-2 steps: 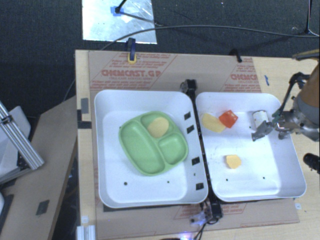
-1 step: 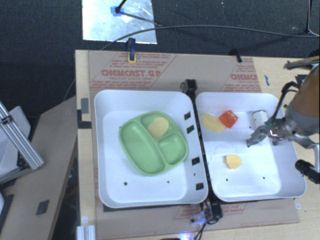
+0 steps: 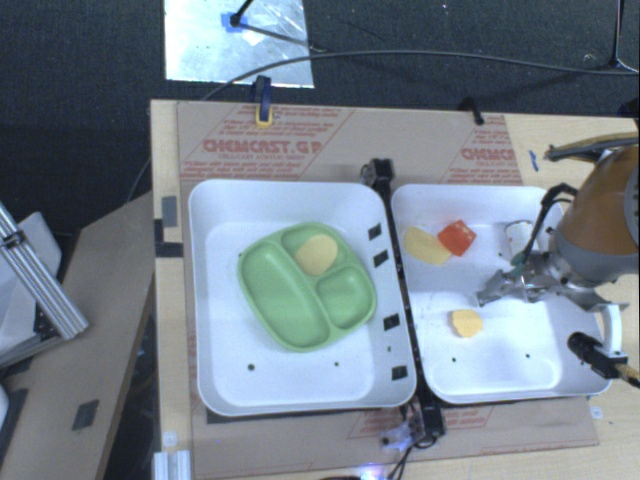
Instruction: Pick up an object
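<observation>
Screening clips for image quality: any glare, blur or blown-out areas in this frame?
Camera view: the foil sheet at top glares; the white bins are bright yet keep their edges; the hand is soft, its tips hard to resolve; the plate and food stay distinct.

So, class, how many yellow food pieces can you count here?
3: a pale round piece on the green divided plate, a yellow oblong piece beside a red piece, a small yellow chunk nearer the front.

Cardboard sheet (image 3: pixel 300 143) covers the counter (image 3: pixel 165 148), blue clamp (image 3: pixel 262 98) on its far edge, shiny foil square (image 3: pixel 235 28) lying behind.
</observation>
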